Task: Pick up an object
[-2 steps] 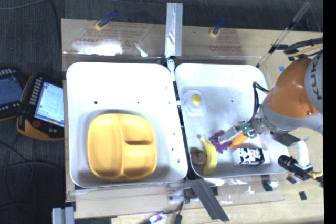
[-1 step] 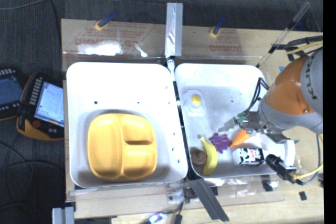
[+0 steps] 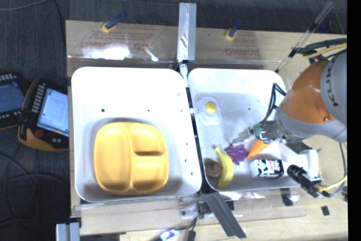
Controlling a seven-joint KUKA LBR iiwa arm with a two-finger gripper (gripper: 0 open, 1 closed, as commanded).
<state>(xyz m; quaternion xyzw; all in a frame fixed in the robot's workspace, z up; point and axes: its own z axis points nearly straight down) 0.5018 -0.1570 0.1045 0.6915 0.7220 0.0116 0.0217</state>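
Lower right of frame, gripper [image 3: 251, 135] hovers, finger state unclear; purple toy [image 3: 237, 152] lies just below-left, probably ungrasped.

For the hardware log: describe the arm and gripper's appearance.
The arm is grey with a broad, rounded orange band above the wrist. Dark lettering marks the grey casing near the band. A black cable loops beside it. The gripper end looks slim, metallic grey, with small green parts.

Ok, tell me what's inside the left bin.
The left bin holds one thing: a yellow divided tray, lying toward its front. The rest of the visible floor is bare white with a few small dark dots. Whatever is under the tray is covered and cannot be seen.
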